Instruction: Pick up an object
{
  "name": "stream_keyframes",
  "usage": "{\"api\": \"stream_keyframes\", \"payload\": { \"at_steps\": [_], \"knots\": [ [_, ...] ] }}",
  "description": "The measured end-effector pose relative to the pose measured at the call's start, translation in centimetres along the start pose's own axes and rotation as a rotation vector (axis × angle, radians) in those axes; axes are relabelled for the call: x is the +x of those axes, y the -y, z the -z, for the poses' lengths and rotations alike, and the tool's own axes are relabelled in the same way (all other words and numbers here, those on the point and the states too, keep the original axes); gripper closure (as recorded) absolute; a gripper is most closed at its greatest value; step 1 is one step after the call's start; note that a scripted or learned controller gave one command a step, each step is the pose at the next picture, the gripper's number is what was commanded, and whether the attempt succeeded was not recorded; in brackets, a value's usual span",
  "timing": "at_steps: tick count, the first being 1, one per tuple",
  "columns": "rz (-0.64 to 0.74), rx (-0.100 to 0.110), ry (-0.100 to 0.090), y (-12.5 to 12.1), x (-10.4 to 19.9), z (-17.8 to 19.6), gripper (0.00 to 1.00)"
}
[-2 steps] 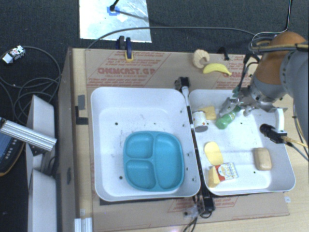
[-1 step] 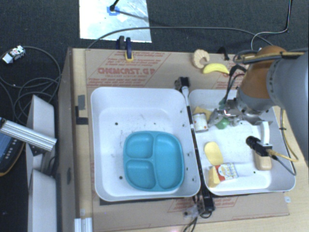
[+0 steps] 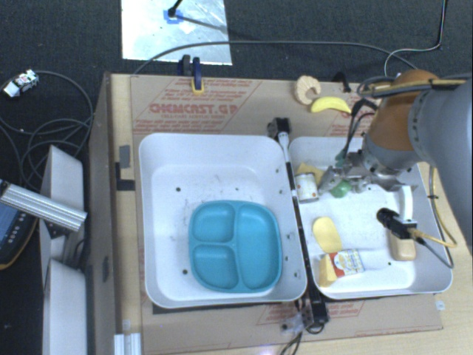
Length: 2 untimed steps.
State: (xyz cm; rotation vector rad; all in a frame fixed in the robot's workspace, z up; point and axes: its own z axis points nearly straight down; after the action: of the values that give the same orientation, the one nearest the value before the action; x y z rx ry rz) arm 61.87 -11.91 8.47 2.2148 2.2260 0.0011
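My gripper [image 3: 341, 179] is low in the right bin [image 3: 432, 268], near its back left part, directly over a small green object [image 3: 340, 191] that peeks out beneath it. Just to its left lie a white can with a label [image 3: 306, 188] and a yellow piece [image 3: 308, 171]. Farther forward in the same bin are a yellow oval object [image 3: 327, 235], a red and white packet [image 3: 342, 262] and a tan block [image 3: 403, 251]. A white object [image 3: 406, 198] lies to the right of the gripper.
The left bin [image 3: 166, 168] holds a blue divided plate [image 3: 235, 245]. Behind the right bin, a banana [image 3: 330, 105] and a tan ring [image 3: 307, 89] rest on the bench. A blue and yellow clamp [image 3: 194, 72] sits at the back edge.
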Motion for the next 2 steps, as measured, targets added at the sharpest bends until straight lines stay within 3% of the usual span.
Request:
{"api": "stream_keyframes", "payload": {
  "at_steps": [1, 2],
  "knots": [
    [-0.001, -0.001, 0.0, -2.5, 0.6, 0.0, 0.0],
    [-0.006, 0.029, -0.009, -4.5, -2.7, -0.2, 0.0]
  ]
}}
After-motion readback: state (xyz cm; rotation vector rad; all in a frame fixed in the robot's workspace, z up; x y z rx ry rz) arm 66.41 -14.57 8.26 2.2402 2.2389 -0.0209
